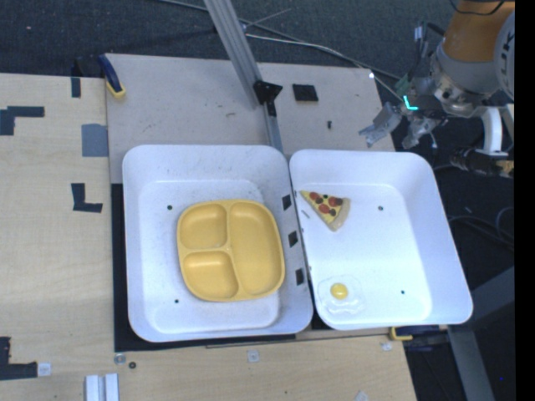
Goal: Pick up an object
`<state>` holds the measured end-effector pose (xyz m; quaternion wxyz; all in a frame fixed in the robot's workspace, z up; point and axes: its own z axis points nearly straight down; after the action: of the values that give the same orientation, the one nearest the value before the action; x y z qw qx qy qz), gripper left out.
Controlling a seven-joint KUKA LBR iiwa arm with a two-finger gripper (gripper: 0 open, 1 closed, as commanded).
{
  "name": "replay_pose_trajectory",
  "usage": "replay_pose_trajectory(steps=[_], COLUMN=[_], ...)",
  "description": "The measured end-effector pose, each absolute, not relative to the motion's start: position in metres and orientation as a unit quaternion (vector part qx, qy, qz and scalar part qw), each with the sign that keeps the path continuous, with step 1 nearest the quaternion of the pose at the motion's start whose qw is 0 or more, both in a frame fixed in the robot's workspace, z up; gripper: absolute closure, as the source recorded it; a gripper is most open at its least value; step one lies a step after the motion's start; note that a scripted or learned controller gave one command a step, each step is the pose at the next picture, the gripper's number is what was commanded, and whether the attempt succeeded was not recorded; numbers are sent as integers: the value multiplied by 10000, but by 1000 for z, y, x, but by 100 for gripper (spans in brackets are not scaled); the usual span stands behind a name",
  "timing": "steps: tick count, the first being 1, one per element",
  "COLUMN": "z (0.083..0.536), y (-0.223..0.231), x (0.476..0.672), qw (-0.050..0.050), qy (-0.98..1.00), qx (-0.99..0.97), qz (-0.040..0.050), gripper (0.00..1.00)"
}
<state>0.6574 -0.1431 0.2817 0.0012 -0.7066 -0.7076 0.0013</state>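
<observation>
Spread apart and holding nothing, the jaws of the gripper [399, 129] hang above the bench just beyond the far edge of the right bin [418, 224]. Inside that bin lie a toy pizza slice [326, 209], a tan wedge with red toppings near the left wall, and a toy fried egg [340, 295], white with a yellow yolk, near the front. The left bin [150, 224] holds a yellow divided plate [230, 250]. The arm [472, 40] reaches in from the upper right, wrist angled down and leftward.
</observation>
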Motion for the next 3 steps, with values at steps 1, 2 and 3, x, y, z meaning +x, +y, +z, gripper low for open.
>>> replay_pose_trajectory(steps=[1, 2, 3], z=[283, 227, 162], y=[-143, -153, -151], x=[658, 658, 654], qw=[2, 20, 28], qy=[-7078, -7073, -7077], qx=[-7064, -7069, -7065], qz=[6, 28, 30], gripper=[0, 0, 0])
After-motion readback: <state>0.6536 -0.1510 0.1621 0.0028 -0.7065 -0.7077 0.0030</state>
